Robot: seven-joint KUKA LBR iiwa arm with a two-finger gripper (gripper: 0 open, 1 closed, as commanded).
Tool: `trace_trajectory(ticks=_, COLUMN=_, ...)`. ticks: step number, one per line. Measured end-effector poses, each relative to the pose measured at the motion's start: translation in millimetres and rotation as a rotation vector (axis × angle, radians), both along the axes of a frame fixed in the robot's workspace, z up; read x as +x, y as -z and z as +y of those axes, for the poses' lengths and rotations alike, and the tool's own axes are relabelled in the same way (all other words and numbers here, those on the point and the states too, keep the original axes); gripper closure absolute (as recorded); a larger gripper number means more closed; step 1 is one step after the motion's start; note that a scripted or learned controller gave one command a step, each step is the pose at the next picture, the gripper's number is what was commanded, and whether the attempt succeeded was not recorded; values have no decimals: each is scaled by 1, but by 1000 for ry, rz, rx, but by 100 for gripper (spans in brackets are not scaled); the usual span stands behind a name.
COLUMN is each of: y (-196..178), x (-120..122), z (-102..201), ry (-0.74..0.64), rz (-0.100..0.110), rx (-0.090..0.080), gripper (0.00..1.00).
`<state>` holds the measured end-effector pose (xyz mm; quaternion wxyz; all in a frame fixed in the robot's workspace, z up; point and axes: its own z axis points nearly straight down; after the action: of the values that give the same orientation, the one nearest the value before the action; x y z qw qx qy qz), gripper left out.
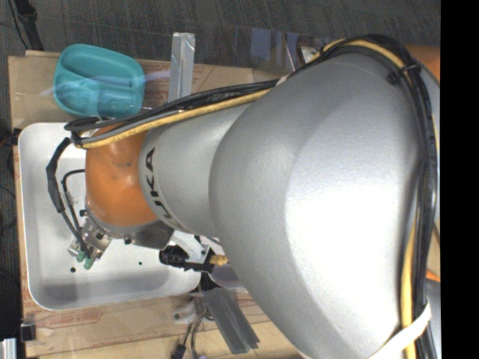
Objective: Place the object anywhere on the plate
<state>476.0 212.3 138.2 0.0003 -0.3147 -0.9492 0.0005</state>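
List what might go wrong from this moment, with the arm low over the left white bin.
1. The big grey arm blocks the camera's look at most of the bench, so the plate and any object cannot be checked from here.
2. The gripper sits low near the floor of the left shallow white bin; pushing further down may scrape it.
3. The black and yellow cables run close to the teal plastic container and may snag it.

The grey arm (314,193) is blocking most of the view, leaving bare floor showing along the left bin's (34,200) left and front sides. A teal container (97,79) is sitting on the counter (22,69) just behind that bin.
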Motion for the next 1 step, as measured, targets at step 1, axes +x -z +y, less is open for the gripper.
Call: trace_trajectory(ticks=1, y=-23, x=1, z=5, ry=-64, rz=-1, rx=1, gripper=100)
